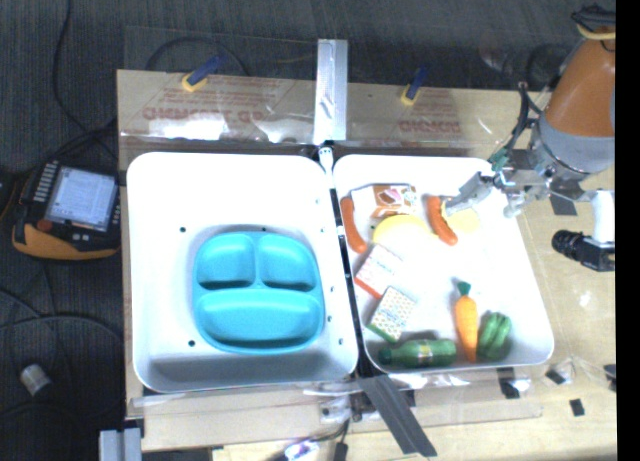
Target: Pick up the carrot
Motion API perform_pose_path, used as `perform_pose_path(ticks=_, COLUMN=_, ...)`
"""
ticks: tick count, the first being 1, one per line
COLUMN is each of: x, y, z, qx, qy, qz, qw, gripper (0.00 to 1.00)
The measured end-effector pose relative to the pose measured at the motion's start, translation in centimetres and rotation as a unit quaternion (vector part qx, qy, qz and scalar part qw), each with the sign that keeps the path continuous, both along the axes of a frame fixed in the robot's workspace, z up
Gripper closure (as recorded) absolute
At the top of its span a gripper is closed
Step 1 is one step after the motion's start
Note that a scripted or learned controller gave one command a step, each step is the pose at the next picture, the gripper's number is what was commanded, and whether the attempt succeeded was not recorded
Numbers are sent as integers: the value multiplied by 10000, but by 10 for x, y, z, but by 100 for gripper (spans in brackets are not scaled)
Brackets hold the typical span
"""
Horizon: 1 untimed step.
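Orange: 1 carrot (466, 321), 2 sausages (441, 220), right bin (530, 279).

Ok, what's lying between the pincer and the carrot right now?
In the camera view, only bare white bin floor lies between the pincer and the carrot. The sausage sits just left of that line.

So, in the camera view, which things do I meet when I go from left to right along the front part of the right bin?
Patterned card → cucumber → carrot → green pepper.
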<state>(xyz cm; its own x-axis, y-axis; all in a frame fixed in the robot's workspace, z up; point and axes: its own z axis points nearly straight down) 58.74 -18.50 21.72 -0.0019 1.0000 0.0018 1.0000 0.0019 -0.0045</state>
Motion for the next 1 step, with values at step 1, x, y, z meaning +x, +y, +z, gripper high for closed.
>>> perform_pose_path(ticks=1, x=-91, y=-3, z=-67, qx=2, qy=7, qz=-109, qw=9999, gripper=0)
